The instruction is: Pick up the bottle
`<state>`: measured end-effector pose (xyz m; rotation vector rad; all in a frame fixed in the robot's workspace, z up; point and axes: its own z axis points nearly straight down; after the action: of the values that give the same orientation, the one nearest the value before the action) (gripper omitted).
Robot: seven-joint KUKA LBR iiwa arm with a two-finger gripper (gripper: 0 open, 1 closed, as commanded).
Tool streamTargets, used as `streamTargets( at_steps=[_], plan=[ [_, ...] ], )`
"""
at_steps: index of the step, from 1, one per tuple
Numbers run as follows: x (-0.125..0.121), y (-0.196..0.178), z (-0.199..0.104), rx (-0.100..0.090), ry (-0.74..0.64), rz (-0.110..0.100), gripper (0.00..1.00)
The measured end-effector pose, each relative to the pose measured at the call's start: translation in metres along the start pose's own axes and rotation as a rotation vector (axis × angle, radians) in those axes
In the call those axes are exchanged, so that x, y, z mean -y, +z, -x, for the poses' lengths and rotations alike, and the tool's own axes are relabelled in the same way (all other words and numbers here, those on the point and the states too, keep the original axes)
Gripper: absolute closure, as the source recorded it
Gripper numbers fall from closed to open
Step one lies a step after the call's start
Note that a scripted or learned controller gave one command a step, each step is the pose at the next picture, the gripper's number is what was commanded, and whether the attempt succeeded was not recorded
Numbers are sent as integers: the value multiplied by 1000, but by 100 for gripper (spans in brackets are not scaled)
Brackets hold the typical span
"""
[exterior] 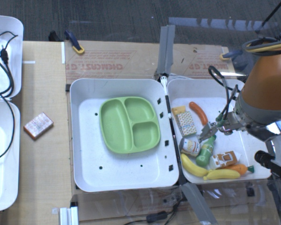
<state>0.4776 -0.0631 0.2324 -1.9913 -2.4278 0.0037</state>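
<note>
The pincer (210, 134) hangs over the right bin (234, 89), at the end of the grey and orange arm (267, 86) that enters from the right. Its metal tips point down and to the left. Whether they are apart or together, I cannot tell, because the tips are small and blend with the things under them.

The bottle (205, 153) is green and lies directly under the pincer, just below it in the view. Its cap end points up toward the tips and seems to touch them, but I cannot make out that the bottle sits between them.

Just left of the pincer lies a small jar (191, 146) with a pale label, touching the bottle. Above and left of the pincer is a white packet (186, 123), and above it an orange carrot-like piece (198, 113). Below the pincer lies a banana (193, 165), with a second yellow piece (222, 174) to the right of it. To the lower right of the pincer sits a small orange and white box (225, 159); its print is too small to read.

The arm covers the right side of this bin. The things crowd close around the bottle, so little free floor is near it. Far left of the pincer, the left bin (84, 139) holds a green divided plate (130, 124) with open white floor all around. Both bins rest on the surface (47, 78).
</note>
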Motion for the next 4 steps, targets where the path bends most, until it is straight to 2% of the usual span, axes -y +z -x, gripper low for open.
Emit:
streamTargets(
  at_steps=[1,2,3,4],
  plan=[
    [-10,42,-50,0,-196,-1,0],
    [0,41,0,1,-199,1,0],
    [2,41,8,1,-251,1,0],
    [8,141,38,0,-295,2,0]
  ],
)
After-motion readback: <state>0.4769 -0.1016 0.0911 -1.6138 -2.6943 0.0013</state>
